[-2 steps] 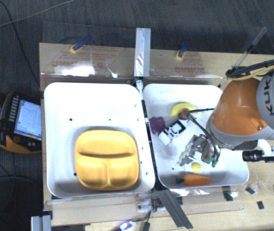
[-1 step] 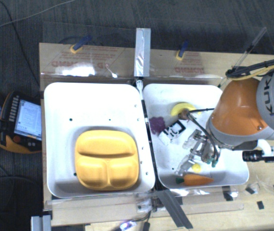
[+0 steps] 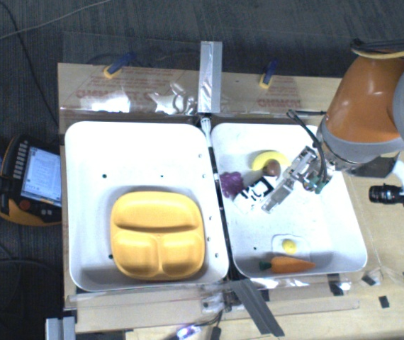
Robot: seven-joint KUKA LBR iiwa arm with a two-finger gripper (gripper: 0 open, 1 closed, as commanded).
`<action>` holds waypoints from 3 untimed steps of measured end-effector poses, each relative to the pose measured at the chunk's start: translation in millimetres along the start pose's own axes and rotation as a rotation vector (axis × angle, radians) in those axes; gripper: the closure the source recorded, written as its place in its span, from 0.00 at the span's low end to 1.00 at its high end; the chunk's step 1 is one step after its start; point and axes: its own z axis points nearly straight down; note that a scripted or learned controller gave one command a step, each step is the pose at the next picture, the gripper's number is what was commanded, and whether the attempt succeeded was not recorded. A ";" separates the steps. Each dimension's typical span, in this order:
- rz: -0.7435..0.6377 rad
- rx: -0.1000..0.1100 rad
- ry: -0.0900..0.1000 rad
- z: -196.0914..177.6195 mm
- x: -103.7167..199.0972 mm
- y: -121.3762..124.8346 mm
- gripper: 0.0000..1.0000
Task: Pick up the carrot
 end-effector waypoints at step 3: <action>0.440 0.003 0.006 101.0 26.5 -38.3 0.00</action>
